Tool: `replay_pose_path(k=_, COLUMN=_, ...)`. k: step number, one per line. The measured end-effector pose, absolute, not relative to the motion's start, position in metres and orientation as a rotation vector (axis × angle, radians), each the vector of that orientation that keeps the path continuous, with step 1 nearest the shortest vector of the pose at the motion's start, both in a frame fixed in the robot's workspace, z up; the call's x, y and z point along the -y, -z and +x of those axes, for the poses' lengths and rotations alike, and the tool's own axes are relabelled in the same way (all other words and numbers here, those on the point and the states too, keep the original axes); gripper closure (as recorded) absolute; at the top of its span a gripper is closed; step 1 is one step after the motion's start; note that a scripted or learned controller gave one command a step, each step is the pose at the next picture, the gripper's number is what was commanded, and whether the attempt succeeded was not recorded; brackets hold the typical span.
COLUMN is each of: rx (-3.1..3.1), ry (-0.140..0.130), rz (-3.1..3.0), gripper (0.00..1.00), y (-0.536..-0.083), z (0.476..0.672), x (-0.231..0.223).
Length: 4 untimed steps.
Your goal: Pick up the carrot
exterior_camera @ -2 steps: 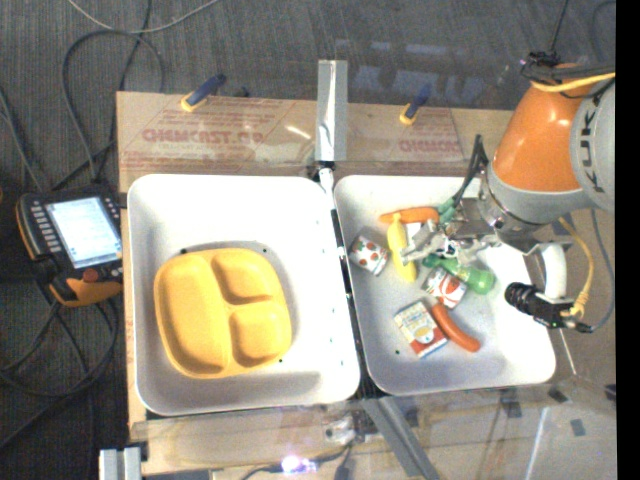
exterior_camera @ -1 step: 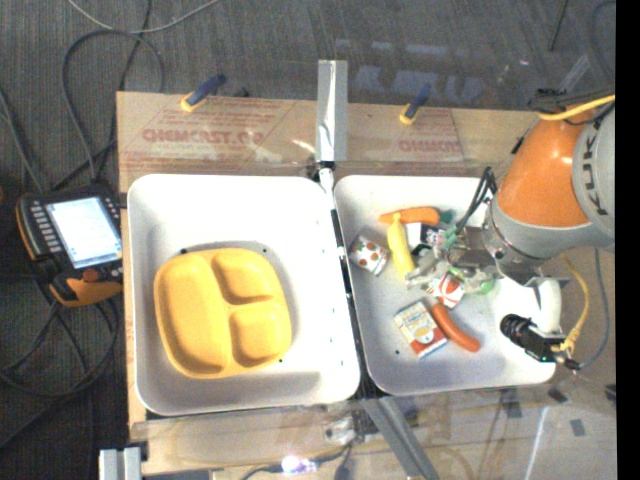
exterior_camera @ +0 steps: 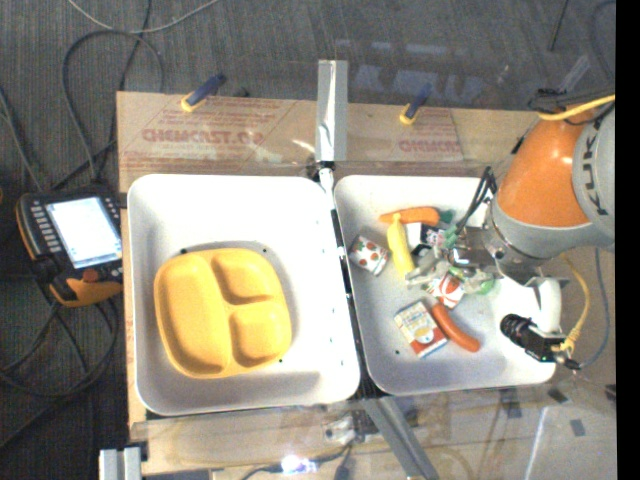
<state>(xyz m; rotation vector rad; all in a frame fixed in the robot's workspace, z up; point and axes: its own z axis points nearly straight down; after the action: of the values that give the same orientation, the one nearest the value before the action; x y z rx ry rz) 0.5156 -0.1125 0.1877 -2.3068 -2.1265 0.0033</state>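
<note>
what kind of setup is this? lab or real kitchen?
Most likely a robotics lab bench, not a kitchen: two white bins clamped to a board, toy food like the carrot in one, a teach pendant alongside, and loose cables on carpet.

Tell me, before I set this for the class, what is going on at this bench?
A grey and orange robot arm reaches in over the right bin, its pincer down among a cluster of small things there. The carrot lies near the bin's back edge, beside a banana, not lifted yet. A sausage and a small carton lie nearer the front. The left bin holds a yellow divided tray.
</note>
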Motion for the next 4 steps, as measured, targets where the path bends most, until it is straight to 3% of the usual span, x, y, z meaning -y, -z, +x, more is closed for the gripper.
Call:
replay_pose_path(k=1, rx=2.118, ry=-0.003, rz=-2.317, gripper=0.00, y=-0.176, z=0.594, x=0.138)
replay_pose_path(k=2, rx=2.152, ry=-0.008, rz=-2.292, gripper=0.00, y=-0.100, z=0.635, x=0.180)
replay_pose_path(k=3, rx=1.827, ry=-0.056, rz=-2.520, gripper=0.00, y=-0.086, z=0.660, x=0.170)
replay_pose_path(k=4, rx=1.815, ry=-0.045, rz=-2.508, gripper=0.00, y=-0.085, z=0.662, x=0.199)
